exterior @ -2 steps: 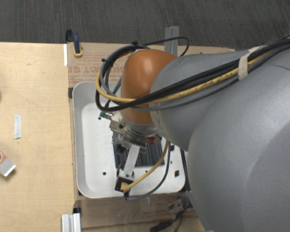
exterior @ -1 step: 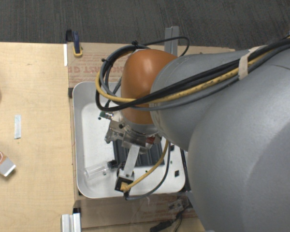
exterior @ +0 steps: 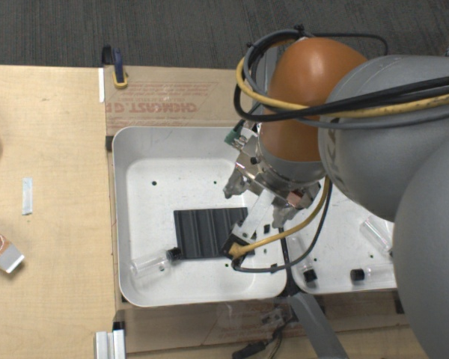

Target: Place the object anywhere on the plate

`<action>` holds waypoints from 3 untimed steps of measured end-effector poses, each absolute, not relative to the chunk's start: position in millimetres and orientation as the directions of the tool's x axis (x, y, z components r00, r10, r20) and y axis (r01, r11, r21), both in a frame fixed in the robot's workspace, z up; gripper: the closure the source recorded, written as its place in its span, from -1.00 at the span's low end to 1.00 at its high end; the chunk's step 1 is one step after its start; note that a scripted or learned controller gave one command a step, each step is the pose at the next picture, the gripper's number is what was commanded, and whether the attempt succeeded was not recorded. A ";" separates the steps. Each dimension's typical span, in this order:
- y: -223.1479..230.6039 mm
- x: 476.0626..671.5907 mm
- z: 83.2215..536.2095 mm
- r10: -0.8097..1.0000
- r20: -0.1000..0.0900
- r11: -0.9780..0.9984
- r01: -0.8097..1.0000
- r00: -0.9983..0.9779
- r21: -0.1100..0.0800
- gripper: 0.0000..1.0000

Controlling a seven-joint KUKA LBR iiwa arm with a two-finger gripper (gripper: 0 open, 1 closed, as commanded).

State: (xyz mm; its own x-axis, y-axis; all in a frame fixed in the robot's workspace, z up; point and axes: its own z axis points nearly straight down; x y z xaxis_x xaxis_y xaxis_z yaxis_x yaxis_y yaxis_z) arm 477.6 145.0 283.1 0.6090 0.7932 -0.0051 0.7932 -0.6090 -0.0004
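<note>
the arm hangs low over the left bin (exterior: 127,200), its gripper (exterior: 243,239) down at the right edge of a dark ribbed slab (exterior: 206,232) that lies flat on the bin floor. the wrist and looping cables (exterior: 273,249) cover the tips, so i cannot tell how the hand is set or whether it has anything. the slab looks like the likeliest thing to be carried, though that is a guess, and i cannot make out a plate for it, so the placing seems not yet done.
</note>
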 end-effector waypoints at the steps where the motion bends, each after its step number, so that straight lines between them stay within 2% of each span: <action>1: 144.4 477.6 289.9 0.795 -0.013 -0.607 0.795 0.607 -0.003 1.00; 2: 228.0 477.0 256.7 0.808 -0.007 -0.590 0.808 0.590 -0.002 1.00; 3: 227.9 477.1 256.7 0.807 -0.007 -0.590 0.807 0.590 -0.002 -1.00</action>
State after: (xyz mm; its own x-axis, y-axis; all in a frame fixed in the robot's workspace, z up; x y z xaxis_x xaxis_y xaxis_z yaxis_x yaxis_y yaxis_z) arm 477.1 227.9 256.7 0.5901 0.8073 -0.0073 0.8073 -0.5901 -0.0019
